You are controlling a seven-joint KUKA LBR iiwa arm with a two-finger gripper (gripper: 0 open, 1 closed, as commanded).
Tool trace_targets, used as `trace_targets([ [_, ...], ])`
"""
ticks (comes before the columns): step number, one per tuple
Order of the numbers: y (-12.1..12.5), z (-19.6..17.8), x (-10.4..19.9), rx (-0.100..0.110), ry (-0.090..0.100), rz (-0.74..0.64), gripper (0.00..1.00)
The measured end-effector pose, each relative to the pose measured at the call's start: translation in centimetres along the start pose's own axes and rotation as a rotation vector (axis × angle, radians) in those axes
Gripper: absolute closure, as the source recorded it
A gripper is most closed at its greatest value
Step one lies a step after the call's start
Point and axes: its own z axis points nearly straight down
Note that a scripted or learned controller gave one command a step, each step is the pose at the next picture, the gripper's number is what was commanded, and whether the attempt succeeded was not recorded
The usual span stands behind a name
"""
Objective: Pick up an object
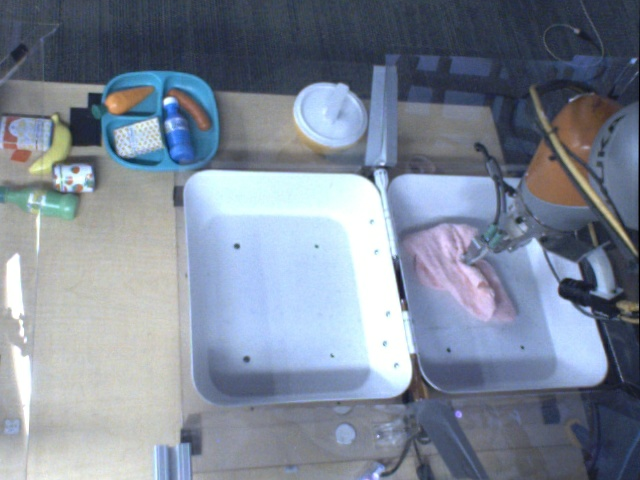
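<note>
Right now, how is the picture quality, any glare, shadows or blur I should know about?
In the camera view, soft shadow pools along the near wall of the left bin; a pale reflection streaks the bench at the far left; the pink cloth reads clearly, but the tool at its edge is small and blurred.

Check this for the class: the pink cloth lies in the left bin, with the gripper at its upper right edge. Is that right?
One detail is wrong. The camera view shows the pink cloth lying in the right bin, not the left. The rest stands: the gripper is at its upper right edge.
</note>
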Motion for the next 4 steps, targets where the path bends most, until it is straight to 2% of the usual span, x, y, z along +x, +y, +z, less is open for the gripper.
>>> trace_targets([
  [4, 0.0, 0.0, 0.0, 0.0, 0.0, 0.0, 0.0],
])
